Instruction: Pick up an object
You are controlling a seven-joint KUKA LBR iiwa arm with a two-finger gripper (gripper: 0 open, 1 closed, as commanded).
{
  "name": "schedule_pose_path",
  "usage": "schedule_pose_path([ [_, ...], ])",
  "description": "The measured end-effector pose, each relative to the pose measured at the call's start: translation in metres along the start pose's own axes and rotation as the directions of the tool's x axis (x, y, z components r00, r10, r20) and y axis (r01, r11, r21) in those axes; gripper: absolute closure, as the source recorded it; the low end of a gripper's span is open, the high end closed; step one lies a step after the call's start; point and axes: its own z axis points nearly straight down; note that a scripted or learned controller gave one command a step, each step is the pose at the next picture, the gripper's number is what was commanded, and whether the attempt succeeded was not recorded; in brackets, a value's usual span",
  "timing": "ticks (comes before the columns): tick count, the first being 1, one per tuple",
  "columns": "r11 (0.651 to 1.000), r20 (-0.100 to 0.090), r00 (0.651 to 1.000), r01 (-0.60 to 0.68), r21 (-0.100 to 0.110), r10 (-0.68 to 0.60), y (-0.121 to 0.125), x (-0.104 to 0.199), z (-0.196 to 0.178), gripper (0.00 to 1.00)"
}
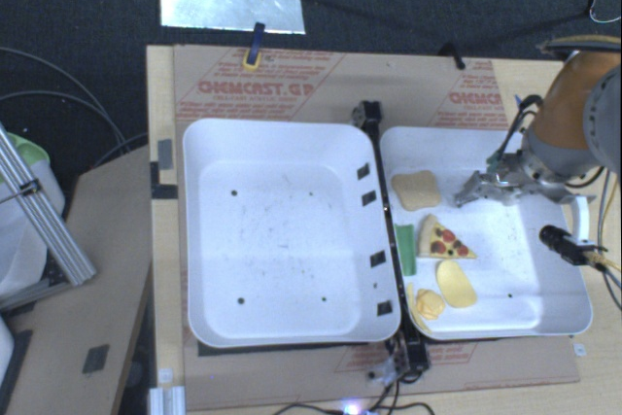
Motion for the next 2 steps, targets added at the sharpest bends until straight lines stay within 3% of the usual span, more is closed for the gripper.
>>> schedule_pose_path([
  [1, 1.000, -0.002, 1.000, 0.009, -0.003, -0.009, -0.054, 0.105, -0.006, 0.00],
  [2, 1.000, 0.002, 1.000, 0.002, -0.011, -0.002, -0.051, 0.099, -0.017, 1.00],
])
